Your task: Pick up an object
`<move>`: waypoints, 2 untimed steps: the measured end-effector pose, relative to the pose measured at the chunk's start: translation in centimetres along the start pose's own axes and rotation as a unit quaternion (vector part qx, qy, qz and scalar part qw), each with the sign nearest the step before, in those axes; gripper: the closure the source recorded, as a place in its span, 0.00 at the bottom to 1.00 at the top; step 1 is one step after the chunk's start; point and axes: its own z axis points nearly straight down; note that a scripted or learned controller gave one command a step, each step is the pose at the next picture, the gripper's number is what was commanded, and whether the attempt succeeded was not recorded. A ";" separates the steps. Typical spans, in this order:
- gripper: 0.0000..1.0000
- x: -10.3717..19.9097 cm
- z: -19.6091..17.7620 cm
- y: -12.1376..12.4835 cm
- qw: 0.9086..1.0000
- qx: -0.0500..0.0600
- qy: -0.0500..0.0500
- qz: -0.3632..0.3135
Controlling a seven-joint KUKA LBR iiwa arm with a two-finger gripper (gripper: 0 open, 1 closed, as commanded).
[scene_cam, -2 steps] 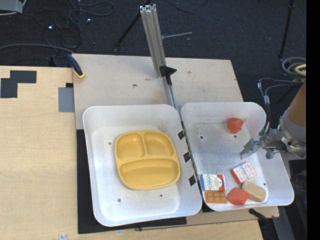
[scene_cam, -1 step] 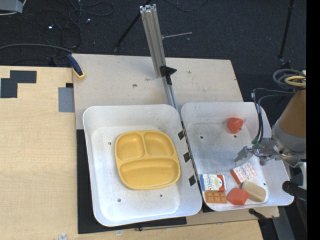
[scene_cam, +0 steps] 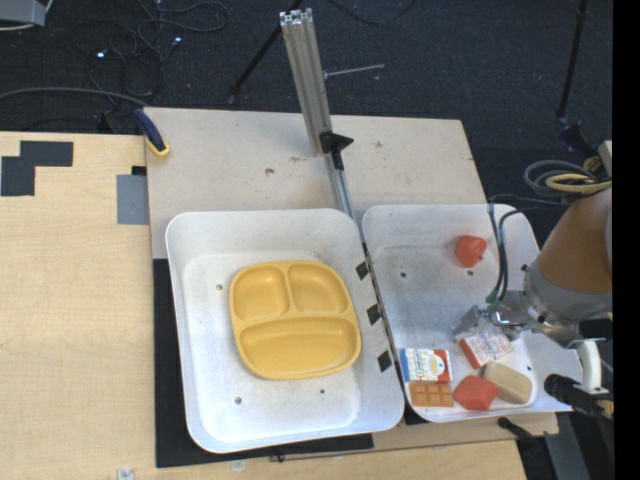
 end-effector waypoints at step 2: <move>1.00 0.9 -6.5 0.5 1.000 -0.002 -0.001 -0.002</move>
